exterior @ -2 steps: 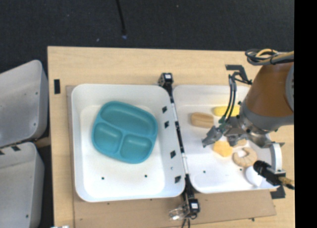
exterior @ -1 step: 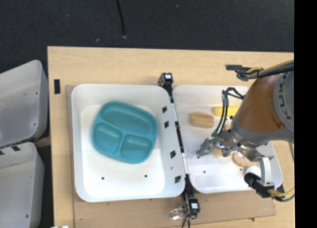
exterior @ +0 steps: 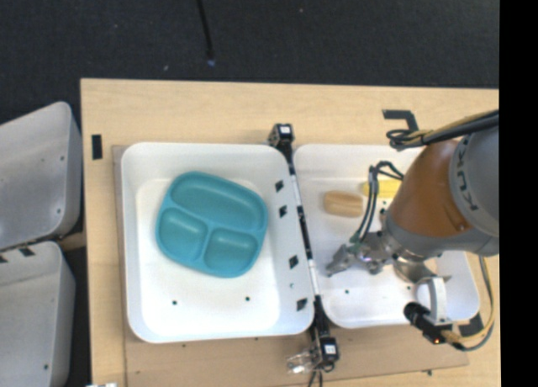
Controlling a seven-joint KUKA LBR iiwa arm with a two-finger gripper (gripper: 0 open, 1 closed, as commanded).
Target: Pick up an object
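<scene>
A tan, rounded block (exterior: 343, 203) lies in the right bin (exterior: 370, 314), close to its left wall. Just right of it a yellow object (exterior: 383, 187) peeks out from behind the arm, mostly hidden. My gripper (exterior: 348, 260) hangs low over the right bin's floor, below the tan block and apart from it. The grey and orange arm (exterior: 433, 200) covers much of the bin's right side. I see nothing between the gripper and the bin floor.
The left bin (exterior: 143, 310) holds a teal divided plate (exterior: 212, 223). A black-clipped divider (exterior: 296, 225) separates the two bins. Cables (exterior: 445, 331) trail at the right bin's lower right corner. The wooden bench (exterior: 168, 108) surrounds both bins.
</scene>
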